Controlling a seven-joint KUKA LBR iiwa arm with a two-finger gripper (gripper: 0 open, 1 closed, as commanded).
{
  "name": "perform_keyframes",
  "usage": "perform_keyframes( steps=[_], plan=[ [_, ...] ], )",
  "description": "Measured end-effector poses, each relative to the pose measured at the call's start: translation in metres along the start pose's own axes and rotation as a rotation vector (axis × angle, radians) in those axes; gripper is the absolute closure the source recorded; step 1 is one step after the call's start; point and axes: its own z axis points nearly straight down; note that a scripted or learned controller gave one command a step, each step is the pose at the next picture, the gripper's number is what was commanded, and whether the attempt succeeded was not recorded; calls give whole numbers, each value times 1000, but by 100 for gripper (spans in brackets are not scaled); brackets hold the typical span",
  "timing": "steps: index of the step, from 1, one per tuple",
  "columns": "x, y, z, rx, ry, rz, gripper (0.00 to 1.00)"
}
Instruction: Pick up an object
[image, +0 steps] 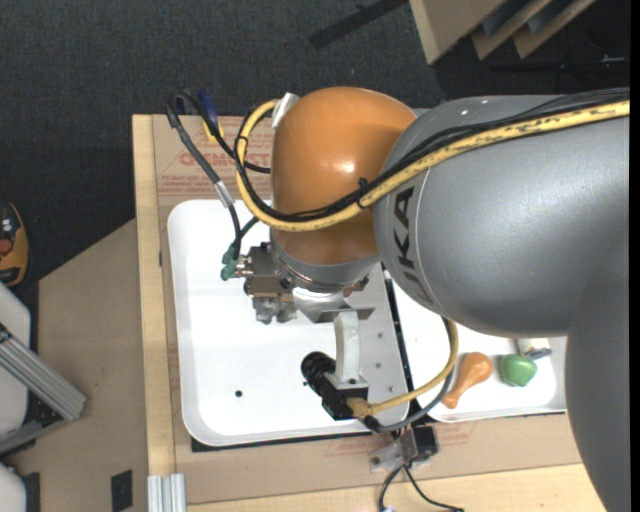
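The arm (480, 200) hangs over the left bin (215, 370); whether its jaws are open or shut cannot be told. In the right bin (500, 402), just right of the arm's base plate, lie an orange, pear-shaped piece (468, 375) and, beside it, a green rounded object (518, 371).

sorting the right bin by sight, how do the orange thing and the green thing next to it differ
The orange object is long and tapers to a narrow lower end; the green object is short and rounded. The orange one lies tilted; the green one sits compact, to its right. Both rest in the right bin, partly hidden by the arm.
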Motion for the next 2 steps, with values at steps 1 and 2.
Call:
perform_keyframes(
  steps=[1,2],
  plan=[
    [0,32,-138,-29,10,-1,100],
    [-23,26,-27,-1,-2,4,100]
  ],
)
